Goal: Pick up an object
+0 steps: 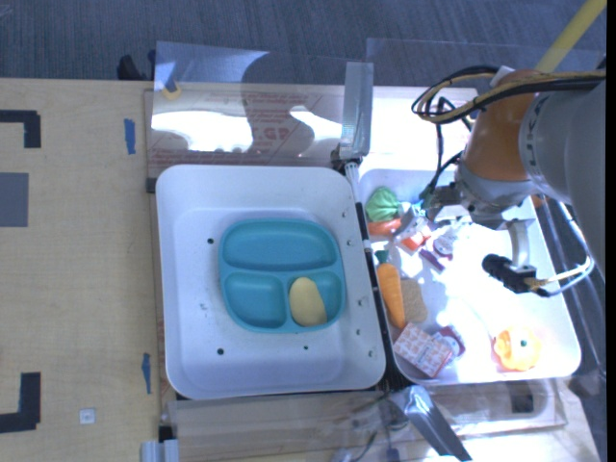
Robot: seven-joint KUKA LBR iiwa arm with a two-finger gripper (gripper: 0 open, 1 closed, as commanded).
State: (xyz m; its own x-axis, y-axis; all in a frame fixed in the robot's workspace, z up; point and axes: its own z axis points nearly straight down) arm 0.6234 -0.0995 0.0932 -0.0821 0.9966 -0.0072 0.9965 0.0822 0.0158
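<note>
the left bin [183, 287] holds a blue tray [279, 248] with a yellow potato [308, 301] in its lower right part. in the right bin [568, 354], a carrot [390, 295], a checkered packet [423, 347] and an orange toy [516, 350] lie near the gripper [433, 227], which is low among crowded small things; its state i cannot tell.

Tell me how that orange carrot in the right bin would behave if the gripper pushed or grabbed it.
The carrot looks long, tapered and smooth, so it would probably roll sideways when nudged. Its glossy, toy-like surface suggests it is stiff and light, and might slip from a pinch near the narrow end. It lies against the right bin wall, which could block one side.
</note>
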